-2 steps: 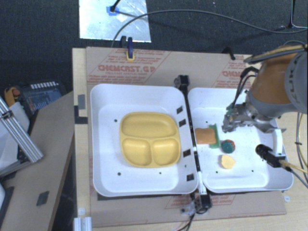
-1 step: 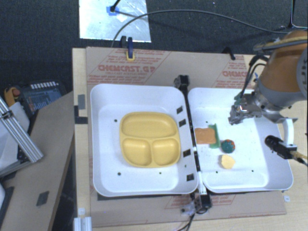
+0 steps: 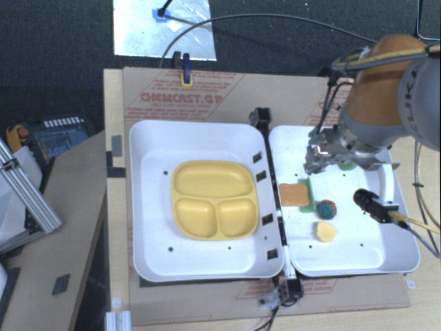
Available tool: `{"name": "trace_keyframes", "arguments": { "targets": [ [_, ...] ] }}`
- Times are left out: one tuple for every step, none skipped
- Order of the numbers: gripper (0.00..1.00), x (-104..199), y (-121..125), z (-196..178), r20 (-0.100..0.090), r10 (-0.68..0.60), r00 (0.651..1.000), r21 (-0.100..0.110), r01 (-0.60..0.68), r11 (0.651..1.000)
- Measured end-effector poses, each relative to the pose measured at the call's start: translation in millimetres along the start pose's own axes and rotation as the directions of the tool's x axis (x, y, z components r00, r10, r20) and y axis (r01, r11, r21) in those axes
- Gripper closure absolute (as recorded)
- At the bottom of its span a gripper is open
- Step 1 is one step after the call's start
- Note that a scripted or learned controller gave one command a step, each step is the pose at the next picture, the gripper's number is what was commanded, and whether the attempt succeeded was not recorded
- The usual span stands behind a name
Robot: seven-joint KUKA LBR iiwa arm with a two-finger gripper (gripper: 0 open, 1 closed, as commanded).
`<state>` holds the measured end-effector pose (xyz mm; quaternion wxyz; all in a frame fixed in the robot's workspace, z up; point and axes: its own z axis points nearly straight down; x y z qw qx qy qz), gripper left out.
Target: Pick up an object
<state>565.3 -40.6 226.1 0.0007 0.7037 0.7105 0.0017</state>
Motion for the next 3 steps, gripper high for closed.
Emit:
{"name": "trace_keyframes", "arguments": {
  "targets": [
    [1.00,50.8,17.3,-7.8,0.000,0.001,1.000,0.000,-0.001,1.000],
    [1.00,97.3,18.5,-10.0,0.000,0.000,1.000,0.001,0.000,1.000],
    [1.00,141.0,26.6,1.4,0.000,0.001,1.000,0.002,-0.001,1.000]
  ]
}}
